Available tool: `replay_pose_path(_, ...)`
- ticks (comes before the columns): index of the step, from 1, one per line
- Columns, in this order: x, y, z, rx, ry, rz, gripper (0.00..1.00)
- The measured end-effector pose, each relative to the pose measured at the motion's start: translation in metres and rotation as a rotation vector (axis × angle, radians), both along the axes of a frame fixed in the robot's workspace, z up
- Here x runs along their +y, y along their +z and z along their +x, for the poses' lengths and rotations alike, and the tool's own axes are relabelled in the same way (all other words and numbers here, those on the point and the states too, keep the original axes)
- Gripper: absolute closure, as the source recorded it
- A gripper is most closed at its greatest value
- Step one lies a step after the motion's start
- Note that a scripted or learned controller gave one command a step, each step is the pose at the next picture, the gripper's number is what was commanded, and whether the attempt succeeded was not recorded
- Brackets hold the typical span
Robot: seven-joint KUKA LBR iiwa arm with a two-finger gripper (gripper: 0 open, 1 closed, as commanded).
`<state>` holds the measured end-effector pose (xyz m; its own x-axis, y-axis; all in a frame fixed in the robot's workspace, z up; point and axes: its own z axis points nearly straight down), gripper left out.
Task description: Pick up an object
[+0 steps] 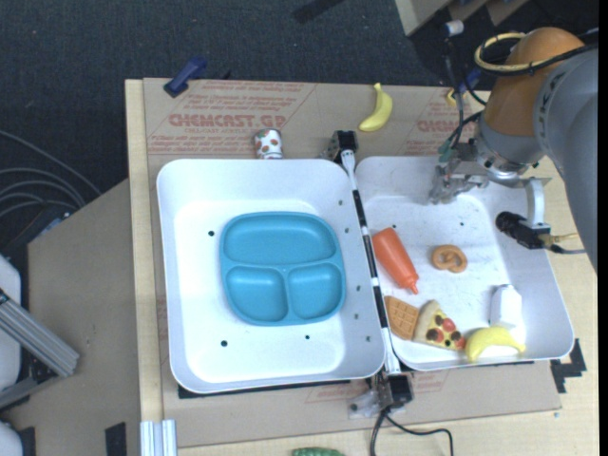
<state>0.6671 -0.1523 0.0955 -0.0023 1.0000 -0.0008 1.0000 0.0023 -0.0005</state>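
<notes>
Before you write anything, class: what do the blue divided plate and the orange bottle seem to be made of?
Blue divided plate: probably moulded plastic, matte, with an even colour and soft rounded compartment edges. Orange bottle: likely smooth toy plastic, uniform orange, finish hard to judge.

Bright, even light — soft shadows; slight blur

A single fixed camera looks down from above onto the surface (pixel 285 103), tilted slightly so the far edge sits toward the top of the frame and the near edge toward the bottom. It is close enough that the two white bins fill most of the picture: the left bin (pixel 180 255) holding a blue divided tray (pixel 281 266), the right bin (pixel 532 293) beside it. Dark floor (pixel 85 36) shows beyond the far side and at left. The arm (pixel 532 84) enters from the upper right corner.
</notes>
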Motion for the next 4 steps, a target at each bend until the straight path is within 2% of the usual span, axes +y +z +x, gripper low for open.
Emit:
replay_pose_path(1, 0.0, 0.0, 0.0, 0.001, 0.0, 0.0, 0.0)
replay_pose_path(2, 0.048, -0.011, -0.001, 0.003, -0.001, 0.003, 0.0)
replay_pose_path(3, 0.048, 0.0, 0.0, 0.001, 0.0, 0.002, 1.0)
replay_pose_path(4, 0.048, 0.01, 0.0, -0.001, 0.0, 0.001, 1.0)
